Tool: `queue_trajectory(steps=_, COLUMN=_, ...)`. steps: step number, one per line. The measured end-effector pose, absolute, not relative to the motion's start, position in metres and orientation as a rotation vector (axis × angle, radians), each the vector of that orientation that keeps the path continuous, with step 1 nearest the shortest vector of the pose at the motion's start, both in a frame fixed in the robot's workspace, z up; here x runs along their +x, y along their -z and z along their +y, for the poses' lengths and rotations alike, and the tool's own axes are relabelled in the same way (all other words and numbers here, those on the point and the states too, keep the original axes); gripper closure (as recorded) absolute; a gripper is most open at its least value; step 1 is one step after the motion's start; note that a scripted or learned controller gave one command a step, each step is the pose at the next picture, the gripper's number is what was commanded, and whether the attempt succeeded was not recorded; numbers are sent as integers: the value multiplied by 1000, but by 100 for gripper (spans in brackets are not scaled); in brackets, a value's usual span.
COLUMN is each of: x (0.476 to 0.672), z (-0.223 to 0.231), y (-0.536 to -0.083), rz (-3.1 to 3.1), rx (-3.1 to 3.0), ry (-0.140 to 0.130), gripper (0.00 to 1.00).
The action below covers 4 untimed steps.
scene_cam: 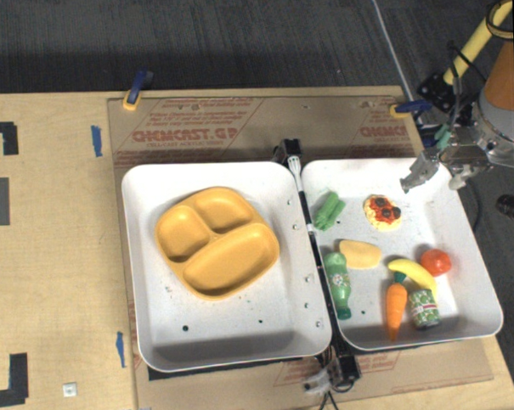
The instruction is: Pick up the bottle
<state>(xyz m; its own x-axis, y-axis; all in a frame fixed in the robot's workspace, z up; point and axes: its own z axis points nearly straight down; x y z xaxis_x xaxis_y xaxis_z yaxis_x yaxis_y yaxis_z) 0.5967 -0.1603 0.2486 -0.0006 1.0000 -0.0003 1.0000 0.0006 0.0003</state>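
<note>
Right bin (475, 233) is busy: a green pea pod (328, 210) up by the divider, a small pizza slice (382, 211) beside it, a pale yellow wedge (360, 254) in the middle, then banana (411, 272), tomato (435, 261), carrot (396, 308) and a small labelled can (424, 307) bunched at the lower right. The left bin (145, 264) carries a glossy, yellow-orange divided plate (217, 240). The green bottle (337, 284) lies along the right bin's left wall, cap end toward the near edge, the yellow wedge touching its upper end. The gripper (432, 168) hangs over the bin's far right corner, well apart from the bottle, with the pizza and wedge in between; nothing sits in it, and how wide it stands I cannot tell. All the toys look like smooth moulded plastic.
</note>
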Motion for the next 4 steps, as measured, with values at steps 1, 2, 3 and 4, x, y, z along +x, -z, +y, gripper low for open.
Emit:
queue_trajectory(steps=1, x=636, z=-120, y=-102, rz=2146, rx=2275, ry=-16, gripper=0)
queue_trajectory(steps=2, x=669, z=-105, y=-96, rz=1838, rx=2530, ry=9, gripper=0)
queue_trajectory(steps=3, x=610, z=-31, y=-185, rz=1523, rx=2750, ry=2, gripper=0)
queue_trajectory(steps=4, x=585, z=10, y=-184, rz=1305, rx=2862, ry=5, gripper=0)
